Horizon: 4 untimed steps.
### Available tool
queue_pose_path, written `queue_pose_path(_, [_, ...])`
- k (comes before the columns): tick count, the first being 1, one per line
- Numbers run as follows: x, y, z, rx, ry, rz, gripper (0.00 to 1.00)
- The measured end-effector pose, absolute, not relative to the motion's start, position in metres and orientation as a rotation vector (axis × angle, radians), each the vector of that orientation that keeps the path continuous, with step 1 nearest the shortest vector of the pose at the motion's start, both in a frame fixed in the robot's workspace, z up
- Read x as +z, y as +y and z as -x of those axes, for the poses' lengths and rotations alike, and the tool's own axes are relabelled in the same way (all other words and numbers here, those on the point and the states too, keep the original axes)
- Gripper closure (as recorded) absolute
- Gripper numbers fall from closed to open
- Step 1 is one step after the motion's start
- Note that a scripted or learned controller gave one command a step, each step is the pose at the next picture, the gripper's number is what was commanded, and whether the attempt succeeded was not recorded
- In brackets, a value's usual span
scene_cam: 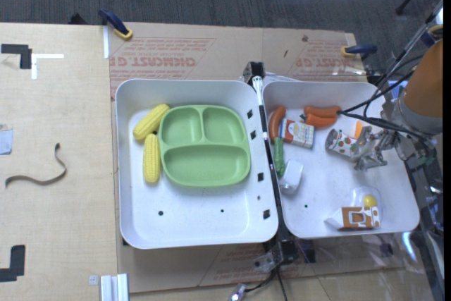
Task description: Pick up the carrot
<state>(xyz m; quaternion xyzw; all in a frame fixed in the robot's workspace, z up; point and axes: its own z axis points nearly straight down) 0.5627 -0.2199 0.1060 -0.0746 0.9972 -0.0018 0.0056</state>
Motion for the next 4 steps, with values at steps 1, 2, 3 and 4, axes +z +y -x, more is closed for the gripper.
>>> queue_pose_path(1, [0.286, -0.221, -0.645, -0.002, 3.046, 0.73, 1.0])
queue_pose_path(2, [0.285, -0.221, -0.645, -0.001, 3.047, 0.73, 0.0])
queue_pose_path(3, [0.176, -0.22, -0.617, 0.002, 3.051, 0.727, 0.0])
queue_pose_path(4, [0.093, -0.22, -0.61, -0.001, 3.001, 0.909, 0.0])
